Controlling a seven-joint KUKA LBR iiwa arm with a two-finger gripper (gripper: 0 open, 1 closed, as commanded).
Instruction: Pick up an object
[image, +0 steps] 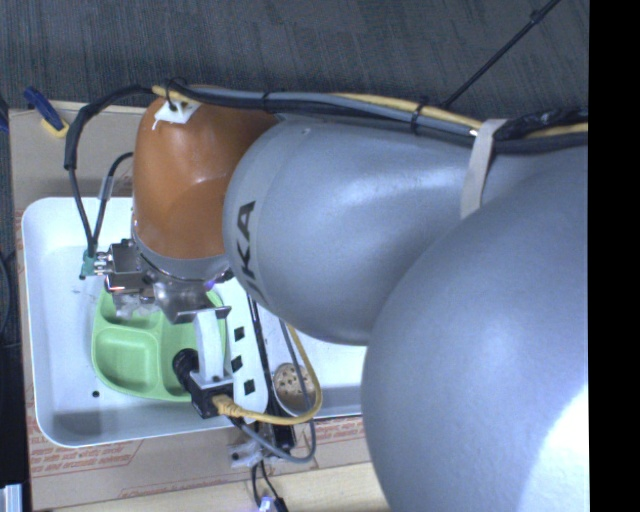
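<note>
A light green tray-like object (130, 352) lies in the left white bin (50, 330), toward its middle. My gripper (140, 290) hangs directly over the green object's upper edge, below the orange wrist band, and its fingertips are hidden behind the wrist hardware. A small round brownish object (288, 380) with dots on it lies to the right of the green object, near the bin's front wall. The big grey arm covers most of the right half of the view.
The left bin's bare floor shows along its left side and front left corner (70, 420). Cardboard (90, 455) lines the bench in front of the bin. Cables run along the arm's top.
</note>
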